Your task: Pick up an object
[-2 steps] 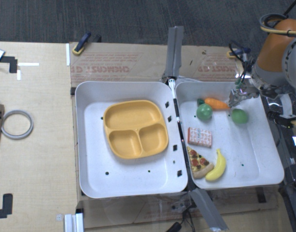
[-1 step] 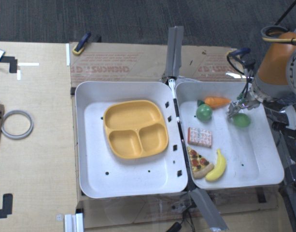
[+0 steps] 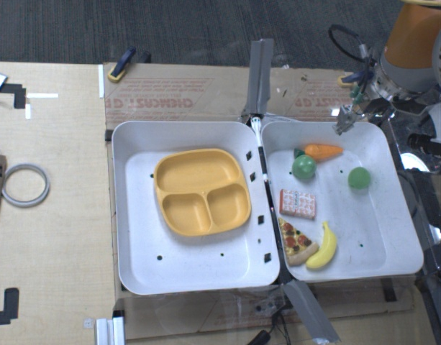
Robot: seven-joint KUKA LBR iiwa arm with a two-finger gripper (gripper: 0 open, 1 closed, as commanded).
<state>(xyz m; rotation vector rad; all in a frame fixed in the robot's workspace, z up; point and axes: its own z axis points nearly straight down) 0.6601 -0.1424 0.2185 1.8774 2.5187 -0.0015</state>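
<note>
The right bin (image 3: 400,214) holds several toy foods. An orange carrot (image 3: 323,150) lies at the back, with a green ball (image 3: 303,167) touching its left end. A second green ball (image 3: 359,177) sits to the right, apart from the rest. A pink patterned box (image 3: 298,203) lies in the middle; a pizza slice (image 3: 295,240) and a yellow banana (image 3: 322,247) lie side by side at the front. My gripper (image 3: 344,123) hangs over the bin's back rim, above and to the right of the carrot, with nothing seen in it.
The left bin (image 3: 123,207) bears a yellow three-compartment tray (image 3: 203,190). A grey divider bar (image 3: 259,77) rises between the bins at the back. On the bench to the left lie a tape roll (image 3: 24,185) and a blue and yellow clamp (image 3: 121,64).
</note>
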